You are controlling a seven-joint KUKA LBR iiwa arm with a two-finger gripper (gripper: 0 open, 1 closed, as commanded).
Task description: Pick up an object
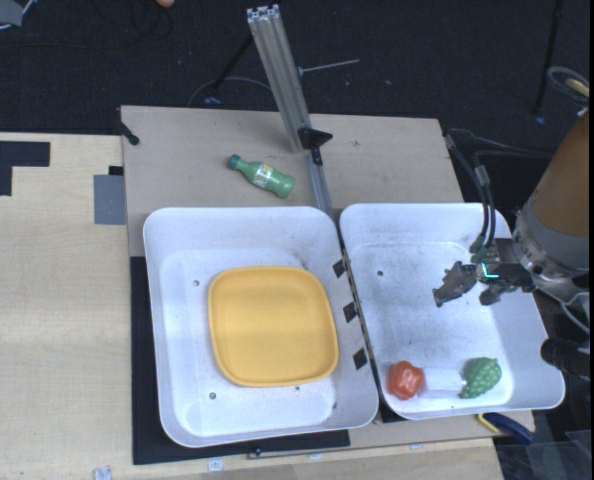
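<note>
A: Gripper [455,288] over the right bin [417,238], hanging above bare white floor, arm [562,208] reaching in from the right. Whether it's released or clenched, I cannot tell; it's a dark shape from up here.

B: Nothing visibly in it, though. So where are the targets?

A: Two in that bin, both down at the near edge. A red piece [405,379], round, tomato-like, near the bin's left corner. A green piece [481,376], knobbly, just to its right, the two close but apart.

B: And the rest?

A: Yellow plate [273,325] lying flat in the left bin [177,258], green bottle [261,175] on its side out on the bench behind.

B: Which would you go for?

A: The red one. Looks like toy food, so probably light and fairly stiff, but smooth and round: I'd guess it rolls or squirts out if pinched off-centre. Take it across the middle.

B: The green?

A: Bumpy surface should give more bite, but it sits near the wall, which crowds a finger.
</note>
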